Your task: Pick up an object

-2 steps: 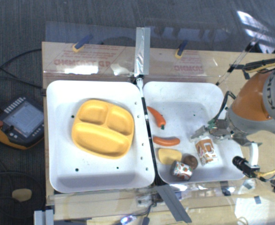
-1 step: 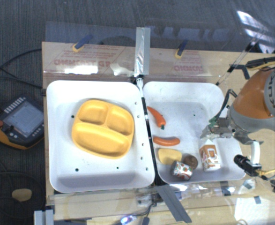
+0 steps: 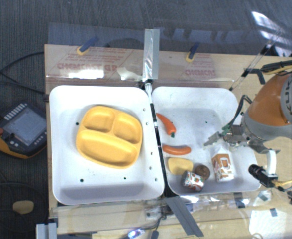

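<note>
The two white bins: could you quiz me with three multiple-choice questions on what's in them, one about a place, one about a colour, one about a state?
1. Where is the divided tray?
A. left bin
B. right bin
C. on the floor

2. What colour is that tray?
A. blue
B. yellow
C. green

3. How does the small carton stand relative to the gripper?
A. lifted high above the bin
C. lying in the left bin
B. resting on the right bin floor, just below the gripper

Answers: 1 A, it fills the left bin. 2 B, plainly yellow. 3 B, it sits on the bin floor.
</note>
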Robot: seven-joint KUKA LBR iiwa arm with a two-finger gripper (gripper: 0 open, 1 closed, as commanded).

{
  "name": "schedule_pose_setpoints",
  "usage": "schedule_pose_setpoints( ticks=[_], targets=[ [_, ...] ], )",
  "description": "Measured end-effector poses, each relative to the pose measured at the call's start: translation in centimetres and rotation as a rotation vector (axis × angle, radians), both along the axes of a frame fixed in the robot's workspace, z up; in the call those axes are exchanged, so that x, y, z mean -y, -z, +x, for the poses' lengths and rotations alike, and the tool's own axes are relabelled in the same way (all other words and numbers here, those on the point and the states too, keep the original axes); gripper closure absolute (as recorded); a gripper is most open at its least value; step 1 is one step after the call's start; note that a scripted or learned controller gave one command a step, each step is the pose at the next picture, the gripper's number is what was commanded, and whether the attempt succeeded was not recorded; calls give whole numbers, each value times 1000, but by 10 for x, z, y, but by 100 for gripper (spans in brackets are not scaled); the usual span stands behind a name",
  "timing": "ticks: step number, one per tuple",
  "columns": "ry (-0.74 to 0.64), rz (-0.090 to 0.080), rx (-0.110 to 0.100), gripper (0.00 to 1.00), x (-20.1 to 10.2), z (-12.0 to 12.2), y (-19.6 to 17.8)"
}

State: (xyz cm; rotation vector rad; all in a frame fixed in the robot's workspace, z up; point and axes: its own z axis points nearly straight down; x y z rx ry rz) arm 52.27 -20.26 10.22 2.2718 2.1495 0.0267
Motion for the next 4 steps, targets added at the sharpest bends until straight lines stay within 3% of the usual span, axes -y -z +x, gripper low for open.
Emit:
schedule_pose_setpoints(
  ticks=[1, 2, 3, 4],
  targets=[
    [-30, -10, 2, 0, -3, -30, 9],
    [-33, -5, -1, 100, -5, -29, 1],
    [-100, -5, -25, 100, -61, -7, -161],
    [-19, -5, -26, 100, 2, 23, -202]
  ],
)
